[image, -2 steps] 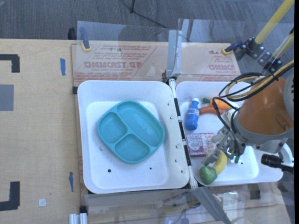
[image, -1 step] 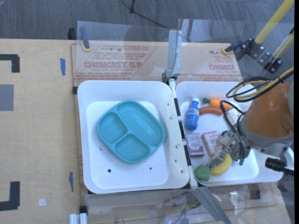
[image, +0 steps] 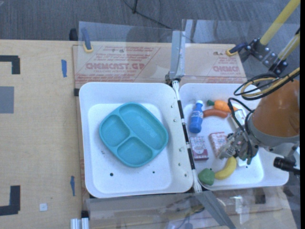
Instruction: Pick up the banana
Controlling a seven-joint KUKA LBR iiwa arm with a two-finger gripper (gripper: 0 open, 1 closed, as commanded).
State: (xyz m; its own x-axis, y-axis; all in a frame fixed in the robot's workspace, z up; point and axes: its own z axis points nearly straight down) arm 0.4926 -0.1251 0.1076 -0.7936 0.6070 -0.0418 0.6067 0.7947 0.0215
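Red print reading "CHEMCAST GP" is showing on the clear protective sheet (image: 125, 61) lying just behind the left white bin (image: 88, 128); smaller red lines around it are too fine to read. The same red lettering is repeating on the sheet (image: 224, 66) behind the right bin, cut off partway. Printing on the small red-and-white cartons (image: 199, 147) inside the right bin is too blurred to read.

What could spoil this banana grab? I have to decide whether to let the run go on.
The gripper hangs just above the banana, close to the small red box, so it may catch the box. The green toy touches the banana's lower end and may get dragged. The banana lies near the bin's front wall, leaving little room.
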